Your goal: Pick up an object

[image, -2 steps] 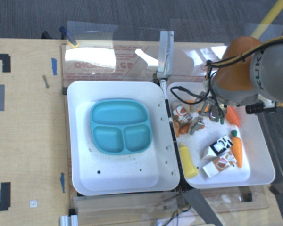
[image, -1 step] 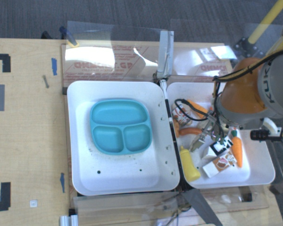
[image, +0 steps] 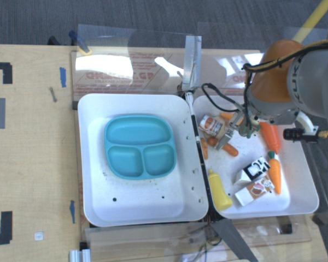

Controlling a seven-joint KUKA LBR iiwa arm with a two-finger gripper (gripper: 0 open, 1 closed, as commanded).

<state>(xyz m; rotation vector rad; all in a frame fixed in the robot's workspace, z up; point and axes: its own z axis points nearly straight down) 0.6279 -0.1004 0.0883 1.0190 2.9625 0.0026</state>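
Grey claw (image: 228, 137) hangs low over our right bin (image: 306, 201), the can (image: 210, 125) just beside it; whether it is parted or closed, we cannot tell.

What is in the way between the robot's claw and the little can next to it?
Nothing visible. The gripper hangs low in the right bin, right beside the small can, with only bare white floor between them. Small orange pieces lie just below the gripper, off to the side.
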